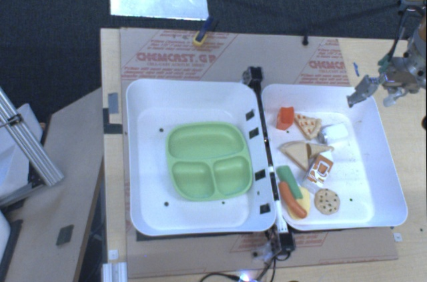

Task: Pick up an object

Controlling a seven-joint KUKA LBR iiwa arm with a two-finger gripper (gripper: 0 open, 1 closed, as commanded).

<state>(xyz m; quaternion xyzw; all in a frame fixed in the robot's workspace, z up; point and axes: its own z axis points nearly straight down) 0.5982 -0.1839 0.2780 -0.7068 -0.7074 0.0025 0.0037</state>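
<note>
Hovering with fingers spread, holding nothing, gripper (375,91) sits well right of pizza slice (307,125).

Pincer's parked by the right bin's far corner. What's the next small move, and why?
Probably swing the pincer toward the view's left and nearer the camera, over the toy food. It sits above the right bin at its far right corner with nothing held, while the pieces, such as the orange block and pizza slice, cluster along the bin's left side.
</note>
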